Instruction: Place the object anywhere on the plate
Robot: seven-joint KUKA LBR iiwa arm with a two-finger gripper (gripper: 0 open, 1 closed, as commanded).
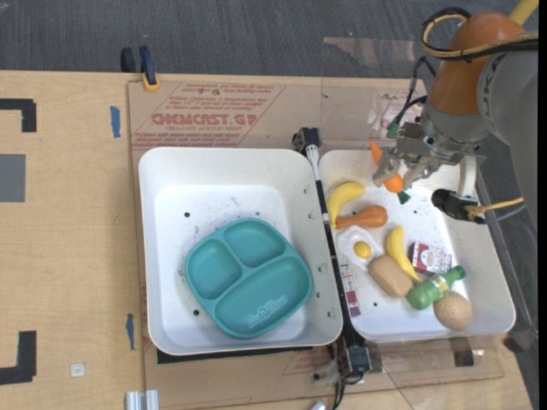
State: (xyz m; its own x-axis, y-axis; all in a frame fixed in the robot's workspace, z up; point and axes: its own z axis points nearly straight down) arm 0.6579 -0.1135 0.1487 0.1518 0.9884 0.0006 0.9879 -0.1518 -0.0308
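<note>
A teal divided plate (pixel 248 276) lies in the left white bin (pixel 162 229), toward its front. My gripper (pixel 395 174) hangs over the back of the right bin (pixel 500 301). Its fingers are closed around a small orange carrot (pixel 392 183) with a green tip. The carrot's other end pokes out to the upper left of the fingers. I cannot tell whether the carrot is lifted off the bin floor. The plate's three compartments hold nothing.
The right bin also holds a banana (pixel 344 196), an orange drumstick (pixel 365 219), a fried egg (pixel 361 248), a second banana (pixel 398 251), a tan roll (pixel 389 276), a red carton (pixel 427 257), a green bottle (pixel 432 289) and a brown ball (pixel 453 310). A raised divider (pixel 325 220) separates the bins.
</note>
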